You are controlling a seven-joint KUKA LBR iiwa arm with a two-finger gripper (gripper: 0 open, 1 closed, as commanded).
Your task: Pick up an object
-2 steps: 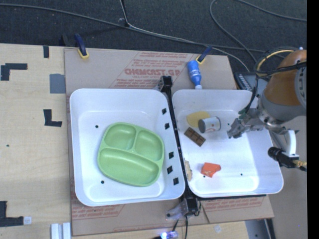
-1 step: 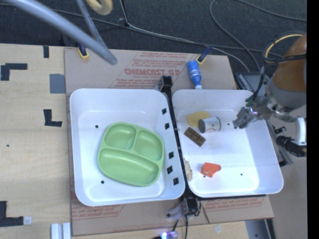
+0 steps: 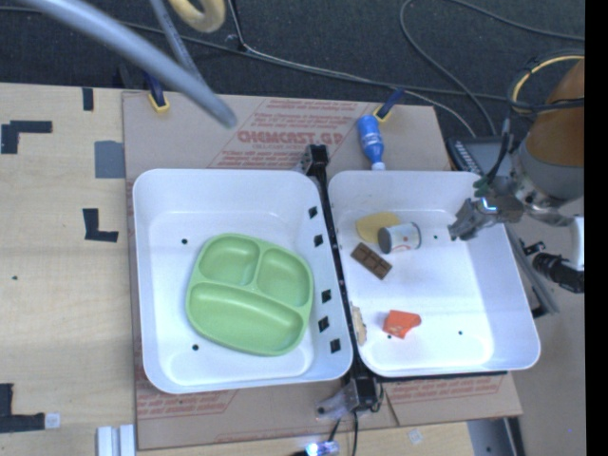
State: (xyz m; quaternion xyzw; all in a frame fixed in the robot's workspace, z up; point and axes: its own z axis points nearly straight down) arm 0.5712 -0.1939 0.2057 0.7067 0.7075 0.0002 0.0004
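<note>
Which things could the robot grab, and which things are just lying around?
Could be grabbed, in the right bin:
- orange piece
- brown bar
- small can
- yellow piece

Just lying around:
- green divided plate in the left bin
- blue tube on the cardboard behind the bins

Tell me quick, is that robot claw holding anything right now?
Gripper: over the right bin's far right edge, nothing visibly held; open or closed cannot be told.

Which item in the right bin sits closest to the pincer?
The small grey-and-white can, lying on its side against the yellow piece. The brown bar and orange piece lie farther from the pincer.
</note>
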